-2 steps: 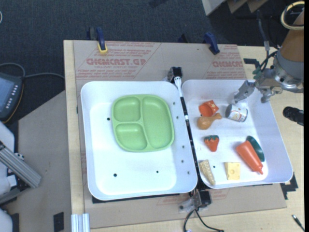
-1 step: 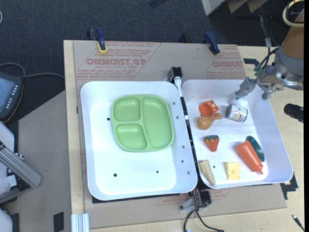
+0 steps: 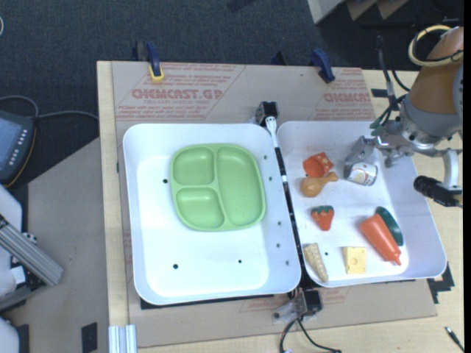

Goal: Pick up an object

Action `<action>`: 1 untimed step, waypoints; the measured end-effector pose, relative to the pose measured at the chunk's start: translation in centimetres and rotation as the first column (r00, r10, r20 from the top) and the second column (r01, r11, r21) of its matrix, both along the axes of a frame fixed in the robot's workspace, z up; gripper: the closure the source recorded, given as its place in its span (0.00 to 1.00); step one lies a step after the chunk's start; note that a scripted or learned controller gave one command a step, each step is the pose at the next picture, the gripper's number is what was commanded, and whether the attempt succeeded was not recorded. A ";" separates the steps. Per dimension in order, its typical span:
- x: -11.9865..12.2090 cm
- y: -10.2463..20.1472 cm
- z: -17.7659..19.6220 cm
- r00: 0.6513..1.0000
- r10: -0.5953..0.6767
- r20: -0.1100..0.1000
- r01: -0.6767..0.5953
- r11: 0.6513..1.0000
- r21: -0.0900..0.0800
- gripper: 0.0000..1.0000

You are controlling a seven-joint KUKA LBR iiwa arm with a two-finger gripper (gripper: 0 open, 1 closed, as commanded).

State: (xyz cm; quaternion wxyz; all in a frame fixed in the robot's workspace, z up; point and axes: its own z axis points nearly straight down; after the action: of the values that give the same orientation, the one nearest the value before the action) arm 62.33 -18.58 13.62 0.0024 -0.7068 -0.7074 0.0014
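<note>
My gripper (image 3: pixel 372 156) hangs over the back of the right bin (image 3: pixel 419 267), and its two grey fingers look spread, so it is open. A small silver can (image 3: pixel 362 173) lies just in front of and below it, not between the fingers. Further toy food is spread across this bin: a red-orange piece (image 3: pixel 318 164), a tan drumstick (image 3: pixel 315 186), a strawberry (image 3: pixel 322 217), an orange carrot (image 3: pixel 381 239) with green leaves, a yellow cheese block (image 3: pixel 355 259) and a pale wedge (image 3: pixel 315 262) at the front left corner.
The left bin (image 3: pixel 147 263) holds a green divided plate (image 3: pixel 218 186). A raised rim (image 3: pixel 283 190) separates the two bins. The arm's orange band and wrist (image 3: pixel 434 87) stand over the right bin's back right corner. Blue clamps (image 3: pixel 154 61) grip the board's far edge.
</note>
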 end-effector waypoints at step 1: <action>-0.1 0.1 -5.3 1.000 0.000 0.000 0.000 1.000 0.000 0.00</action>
State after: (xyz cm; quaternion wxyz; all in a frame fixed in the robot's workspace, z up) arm 62.25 -18.46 8.29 0.0025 -0.7067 -0.7075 0.0014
